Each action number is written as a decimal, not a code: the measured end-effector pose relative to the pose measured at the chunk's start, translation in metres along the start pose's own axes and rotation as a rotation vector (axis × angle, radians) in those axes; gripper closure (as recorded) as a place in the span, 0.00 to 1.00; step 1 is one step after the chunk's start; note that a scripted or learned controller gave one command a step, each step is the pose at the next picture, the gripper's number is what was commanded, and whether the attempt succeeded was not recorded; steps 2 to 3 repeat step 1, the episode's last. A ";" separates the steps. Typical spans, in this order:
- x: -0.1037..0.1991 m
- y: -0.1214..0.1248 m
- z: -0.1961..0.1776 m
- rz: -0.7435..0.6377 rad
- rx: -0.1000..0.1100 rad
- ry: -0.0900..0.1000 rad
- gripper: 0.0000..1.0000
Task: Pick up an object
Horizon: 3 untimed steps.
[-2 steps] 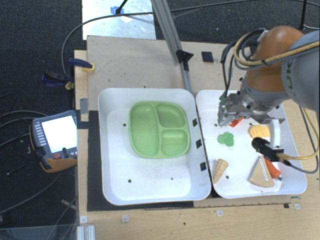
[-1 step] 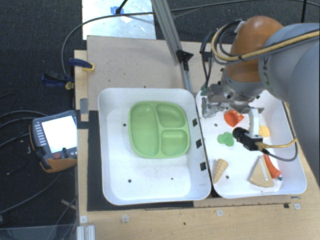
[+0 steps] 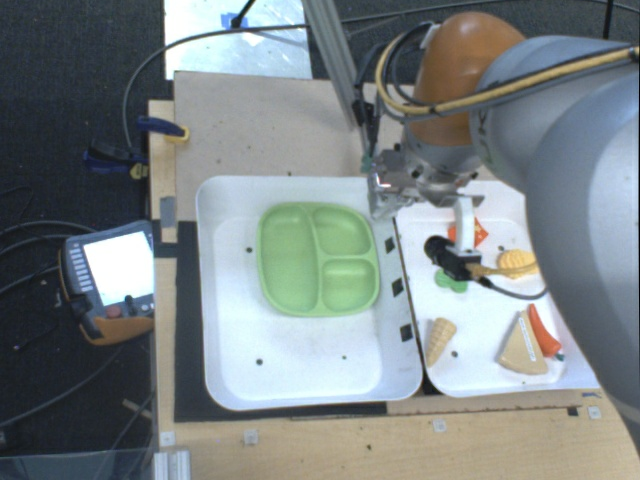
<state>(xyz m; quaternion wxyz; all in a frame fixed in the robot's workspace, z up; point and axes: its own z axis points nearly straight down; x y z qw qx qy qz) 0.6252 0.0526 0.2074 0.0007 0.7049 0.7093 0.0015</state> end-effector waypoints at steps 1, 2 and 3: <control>0.047 0.029 -0.006 0.001 0.000 0.000 1.00; 0.047 0.029 -0.006 0.001 0.000 0.000 1.00; 0.047 0.029 -0.006 0.001 0.000 0.000 1.00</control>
